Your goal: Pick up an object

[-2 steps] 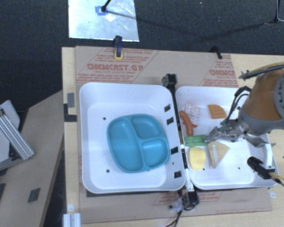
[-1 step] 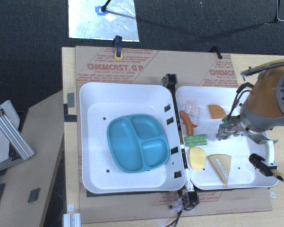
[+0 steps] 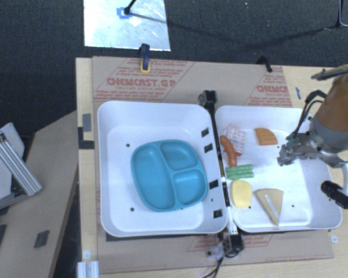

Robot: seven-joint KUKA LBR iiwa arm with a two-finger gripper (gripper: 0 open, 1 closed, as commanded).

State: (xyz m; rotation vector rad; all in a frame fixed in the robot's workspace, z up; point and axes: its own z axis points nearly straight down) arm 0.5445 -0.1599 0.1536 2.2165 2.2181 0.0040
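The right bin [image 3: 301, 216] holds several food toys: an orange-brown piece [image 3: 265, 136], a red sausage [image 3: 229, 146], a clear wrapped packet [image 3: 236, 134], a green piece [image 3: 239, 171], a yellow piece [image 3: 241, 193] and a tan wedge [image 3: 270, 202]. My gripper [image 3: 287, 156] hangs over the right bin's right half, right of the orange-brown piece and above the tan wedge. Nothing shows between its tips. The arm with its orange band [image 3: 341, 106] comes in from the right.
In the left bin [image 3: 116, 213] lies a blue divided plate [image 3: 168, 174]. A black clamp strip [image 3: 211, 149] runs between the bins. Cardboard [image 3: 162, 80] underlies both bins. A black arm part [image 3: 339, 193] sits at the right bin's right edge.
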